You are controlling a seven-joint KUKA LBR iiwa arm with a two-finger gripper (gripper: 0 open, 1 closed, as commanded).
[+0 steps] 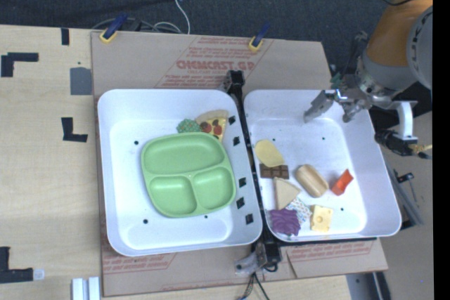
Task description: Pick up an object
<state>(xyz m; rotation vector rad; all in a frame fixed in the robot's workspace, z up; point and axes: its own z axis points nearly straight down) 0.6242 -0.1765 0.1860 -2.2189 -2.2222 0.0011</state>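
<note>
Over right white bin's (365,172) far edge we see claw (330,107) spread wide, holding nothing. Below it on bin floor: tan bread-roll toy (311,180), orange-red carrot piece (342,182), yellow cheese block (322,218).

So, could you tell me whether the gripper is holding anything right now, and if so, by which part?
Nothing is held. The gripper hovers with its fingers spread over the bare far corner of the right bin, apart from the toy food.
</note>
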